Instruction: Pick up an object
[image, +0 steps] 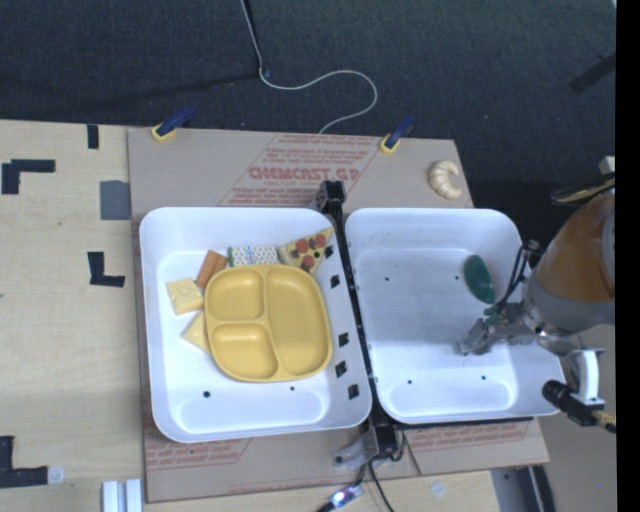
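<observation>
Wooden surface (60, 300) under cardboard, dark floor behind, two white bins (160, 330), one yellow divided plate (268, 322), one green object (479, 278), claw (478, 338) state unclear.

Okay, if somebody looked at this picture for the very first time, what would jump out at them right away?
Probably the yellow divided plate in the middle of the left bin, lying over some small flat pieces that peek out at its upper and left sides. Next, the grey arm with its orange band reaching in from the right, its gripper low in the right bin just below a small dark green object.
</observation>
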